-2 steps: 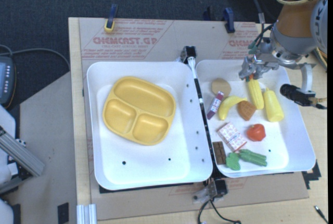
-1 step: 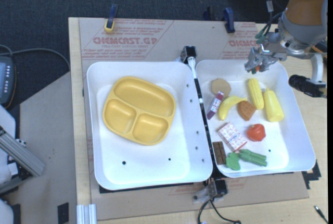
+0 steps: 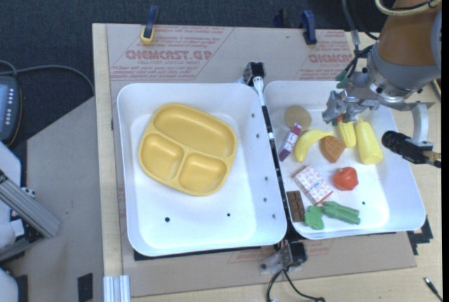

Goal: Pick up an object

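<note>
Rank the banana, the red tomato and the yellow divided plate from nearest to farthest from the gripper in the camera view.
From the gripper:
1. Banana, just below-left of it in the right bin.
2. Red tomato, lower in the same bin.
3. Yellow divided plate, far off in the left bin.

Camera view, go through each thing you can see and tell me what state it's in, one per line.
Yellow divided plate: upright in the left bin, nothing in its compartments.
Banana: lying flat, right bin.
Tomato: resting loose.
Corn cob: lying flat.
Green vegetable: lying flat near the front.
Gripper: low over the right bin, holding nothing visible.
</note>
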You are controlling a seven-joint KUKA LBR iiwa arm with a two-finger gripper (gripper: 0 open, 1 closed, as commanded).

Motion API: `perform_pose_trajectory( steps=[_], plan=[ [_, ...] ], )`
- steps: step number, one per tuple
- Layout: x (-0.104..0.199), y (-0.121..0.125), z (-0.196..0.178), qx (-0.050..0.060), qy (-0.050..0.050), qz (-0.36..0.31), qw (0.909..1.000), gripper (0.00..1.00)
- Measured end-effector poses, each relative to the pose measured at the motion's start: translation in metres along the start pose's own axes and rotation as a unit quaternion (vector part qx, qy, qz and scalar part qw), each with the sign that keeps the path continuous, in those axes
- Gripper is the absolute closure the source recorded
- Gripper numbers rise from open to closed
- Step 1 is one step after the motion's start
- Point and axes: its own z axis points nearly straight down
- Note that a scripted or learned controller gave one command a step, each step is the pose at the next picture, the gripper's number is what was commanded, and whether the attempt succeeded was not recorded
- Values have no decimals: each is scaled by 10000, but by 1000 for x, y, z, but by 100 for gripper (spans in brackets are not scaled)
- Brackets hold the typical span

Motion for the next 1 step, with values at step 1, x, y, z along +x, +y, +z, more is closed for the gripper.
perform_pose_trajectory(
  steps=[1],
  plan=[
    [13, -34, -11, -10, 0, -1, 10000, 100]
  ],
)
